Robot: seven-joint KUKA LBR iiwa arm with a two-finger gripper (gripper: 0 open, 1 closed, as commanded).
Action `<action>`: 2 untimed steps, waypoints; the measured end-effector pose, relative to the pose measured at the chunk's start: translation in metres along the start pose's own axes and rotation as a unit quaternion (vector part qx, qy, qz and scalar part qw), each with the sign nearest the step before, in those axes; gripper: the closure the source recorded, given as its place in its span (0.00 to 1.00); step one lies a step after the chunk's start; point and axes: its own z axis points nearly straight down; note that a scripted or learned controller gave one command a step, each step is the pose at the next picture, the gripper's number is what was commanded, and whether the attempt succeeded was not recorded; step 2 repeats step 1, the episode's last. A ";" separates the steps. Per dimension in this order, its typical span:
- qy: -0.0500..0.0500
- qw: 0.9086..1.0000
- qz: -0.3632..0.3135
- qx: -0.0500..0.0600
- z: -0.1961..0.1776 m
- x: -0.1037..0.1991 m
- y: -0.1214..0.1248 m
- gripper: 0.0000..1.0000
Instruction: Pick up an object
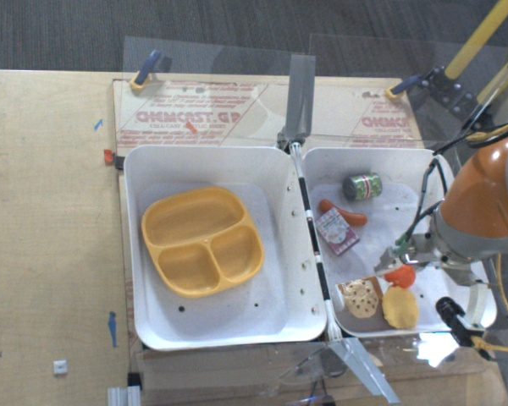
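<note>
Bins: two. Left bin holds one yellow divided plate. Right bin holds six items: sausage, pink packet, green can, cracker, yellow lump, red piece. Gripper sits directly over the red piece; grip state indeterminable. Arm enters bent from right.

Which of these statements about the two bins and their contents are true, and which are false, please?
1. The yellow divided plate lies in the left bin. True.
2. The green can stands upright in the left bin. False: it lies on its side in the right bin.
3. The orange carrot lies beside the small pink packet. True.
4. The claw is over the left bin. False: it is over the right bin, near a red object.
5. The plate has three compartments. True.
</note>
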 end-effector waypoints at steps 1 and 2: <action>0.002 1.000 0.010 0.008 -0.089 0.058 -0.012 1.00; 0.002 1.000 0.010 0.008 -0.089 0.058 -0.012 1.00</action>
